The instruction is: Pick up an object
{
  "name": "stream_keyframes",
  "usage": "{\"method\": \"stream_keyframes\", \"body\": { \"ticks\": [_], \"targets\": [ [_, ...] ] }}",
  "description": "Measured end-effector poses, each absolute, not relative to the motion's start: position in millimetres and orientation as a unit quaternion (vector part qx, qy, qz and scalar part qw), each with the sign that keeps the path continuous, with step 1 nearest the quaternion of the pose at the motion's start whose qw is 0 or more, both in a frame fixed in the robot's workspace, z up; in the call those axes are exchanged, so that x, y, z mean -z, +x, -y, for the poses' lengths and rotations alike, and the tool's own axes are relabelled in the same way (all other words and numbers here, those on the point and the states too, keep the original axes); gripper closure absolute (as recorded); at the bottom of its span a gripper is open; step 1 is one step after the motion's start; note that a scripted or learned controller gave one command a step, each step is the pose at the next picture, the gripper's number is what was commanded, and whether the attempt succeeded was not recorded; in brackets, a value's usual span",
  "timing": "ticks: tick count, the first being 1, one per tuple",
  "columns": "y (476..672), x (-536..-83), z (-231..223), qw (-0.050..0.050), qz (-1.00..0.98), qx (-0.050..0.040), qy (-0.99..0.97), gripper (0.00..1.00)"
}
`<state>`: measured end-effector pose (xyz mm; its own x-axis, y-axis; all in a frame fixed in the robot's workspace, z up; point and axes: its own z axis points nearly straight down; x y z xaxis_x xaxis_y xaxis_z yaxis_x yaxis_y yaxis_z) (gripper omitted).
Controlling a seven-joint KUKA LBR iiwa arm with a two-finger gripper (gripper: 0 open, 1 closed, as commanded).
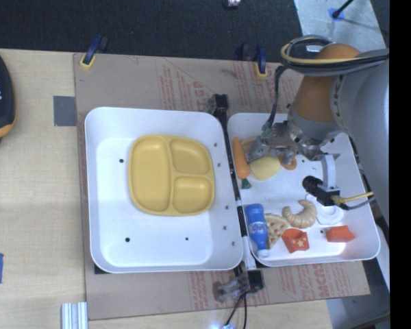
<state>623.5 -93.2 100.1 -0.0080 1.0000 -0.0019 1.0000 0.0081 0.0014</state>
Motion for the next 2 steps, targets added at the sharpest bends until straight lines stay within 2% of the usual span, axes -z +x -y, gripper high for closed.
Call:
{"method": "stream_keyframes", "body": {
  "ticks": [1,2],
  "targets": [
    [621.7,-112.7,95.2,0.0,-0.71,0.0014,0.704,1.0],
    [621.5,-112.3,95.1,0.0,-0.711,0.0018,0.703,0.0]
  ]
}}
